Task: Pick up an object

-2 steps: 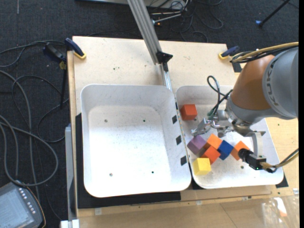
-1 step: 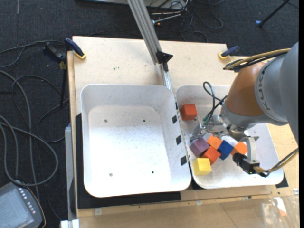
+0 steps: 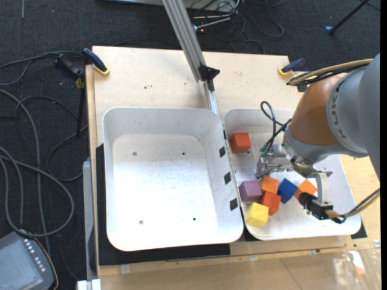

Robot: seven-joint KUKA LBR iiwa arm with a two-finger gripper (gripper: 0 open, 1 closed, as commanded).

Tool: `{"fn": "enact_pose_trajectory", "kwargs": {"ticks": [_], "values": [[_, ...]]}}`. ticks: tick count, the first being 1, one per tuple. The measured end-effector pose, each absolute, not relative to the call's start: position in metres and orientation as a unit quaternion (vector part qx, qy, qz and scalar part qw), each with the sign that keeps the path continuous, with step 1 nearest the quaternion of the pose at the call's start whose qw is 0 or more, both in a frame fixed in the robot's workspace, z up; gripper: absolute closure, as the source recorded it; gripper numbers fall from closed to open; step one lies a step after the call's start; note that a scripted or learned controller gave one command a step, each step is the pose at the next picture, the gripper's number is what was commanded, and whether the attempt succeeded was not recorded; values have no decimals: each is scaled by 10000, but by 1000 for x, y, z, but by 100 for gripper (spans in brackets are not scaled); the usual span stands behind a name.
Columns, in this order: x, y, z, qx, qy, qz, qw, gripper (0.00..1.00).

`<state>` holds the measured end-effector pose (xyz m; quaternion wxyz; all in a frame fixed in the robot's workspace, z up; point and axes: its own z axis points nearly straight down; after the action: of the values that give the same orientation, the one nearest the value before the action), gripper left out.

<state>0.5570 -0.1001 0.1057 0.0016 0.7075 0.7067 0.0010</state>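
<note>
The right bin holds several small blocks. An orange-red cube sits alone near its left wall. Lower down lies a cluster: a purple cube, a yellow cube, an orange block, a red-orange block, a blue cube and an orange piece. My gripper hangs low over the top of this cluster, just above the orange block. The wrist hides its fingertips, and I see nothing held between them.
The left bin stands beside the right one, sharing a raised divider. A slanted metal rail runs down to the bins' back edge. Clamps sit at the bench's far corners, and cables lie on the floor at left.
</note>
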Motion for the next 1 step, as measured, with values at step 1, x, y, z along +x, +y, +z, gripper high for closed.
{"fn": "enact_pose_trajectory", "kwargs": {"ticks": [1], "values": [[561,-108,152,7073,7069,14,23,100]]}}
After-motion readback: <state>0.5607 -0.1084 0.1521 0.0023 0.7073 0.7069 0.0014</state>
